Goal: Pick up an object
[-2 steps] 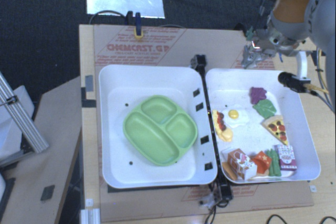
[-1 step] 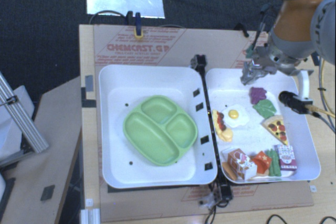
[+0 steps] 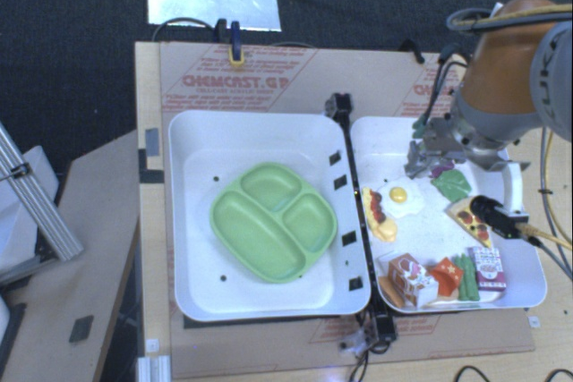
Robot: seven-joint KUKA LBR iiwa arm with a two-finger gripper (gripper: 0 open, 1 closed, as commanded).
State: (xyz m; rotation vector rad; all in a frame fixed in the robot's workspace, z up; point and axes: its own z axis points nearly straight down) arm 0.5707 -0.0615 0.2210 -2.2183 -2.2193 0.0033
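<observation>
The scene is viewed by one fixed camera, set above the bench [image 3: 269, 72] and tilted downward at a slant. Both white bins, the left bin [image 3: 192, 139] and the right bin [image 3: 528, 282], are taken in whole from a moderate distance. The arm [image 3: 515, 67] is seen entering from the right side of the view.

The desk [image 3: 269, 80], a pale board with red lettering, fills the frame's middle. Directly on it sit two white bins, touching side by side: the left bin [image 3: 192, 219] and the right bin [image 3: 528, 282].
</observation>
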